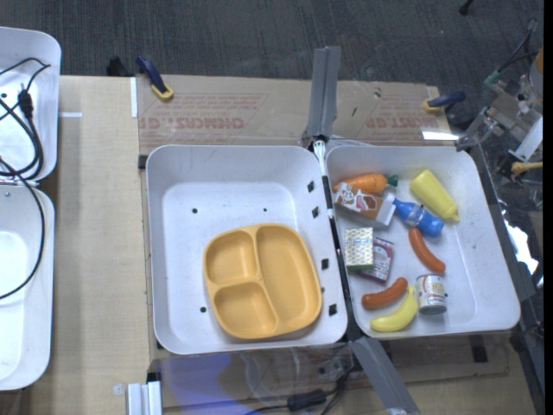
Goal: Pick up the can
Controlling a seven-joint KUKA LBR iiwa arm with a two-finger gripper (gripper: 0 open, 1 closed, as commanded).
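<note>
The can (430, 294) is small and silver with a red and white label. It stands upright near the front right corner of the right bin (497, 258). A yellow banana (394, 316) lies just to its left, and a red-brown sausage (384, 295) lies beyond the banana. Another sausage (426, 251) lies just behind the can.
The right bin also holds a carrot (367, 182), a yellow bottle (434, 194), a blue bottle (419, 216), a small carton (359, 201), a green-white box (359, 249) and a purple packet (380, 260). A yellow divided plate (259, 279) sits in the left bin (173, 232). Metal hardware and cables (510, 132) crowd the far right.
</note>
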